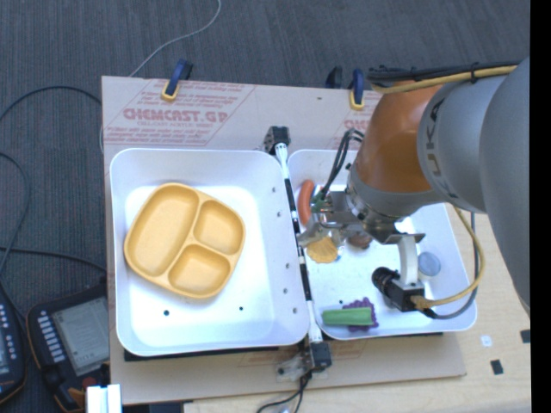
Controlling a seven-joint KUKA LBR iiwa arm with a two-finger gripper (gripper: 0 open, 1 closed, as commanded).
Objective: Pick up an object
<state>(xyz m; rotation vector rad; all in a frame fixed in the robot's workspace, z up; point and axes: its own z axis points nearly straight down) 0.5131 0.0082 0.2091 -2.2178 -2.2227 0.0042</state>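
we see the tool (331, 222) low inside the right bin (456, 312), near that bin's inner wall, with the grey arm (465, 136) and its orange band above it covering much of the bin. whether the tool is open or closed we cannot tell, because the wrist hides that part.

the things that could be picked lie close around it. a small yellow-tan object (323, 249) sits just below the tool, perhaps touching it, and we think this is the likely target, since the tool stands almost over it. an orange-red carrot-like piece (305, 201) lies just beside the tool toward the other bin, along the dividing wall. a green object (349, 317) with a purple piece (360, 304) at its top rests well below the tool, near the front rim. a pale round object (429, 265) lies on the far side of the tool from the divider.

the left bin (258, 312) carries a yellow divided plate (184, 240), well apart from the tool; it probably waits as a place for sorted things.

the board (129, 123) under the bins, on the worktop, has red printing that reads "chemcast gp". blue clamps (178, 74) hold the board at its back edge, we suppose to stop it from sliding.
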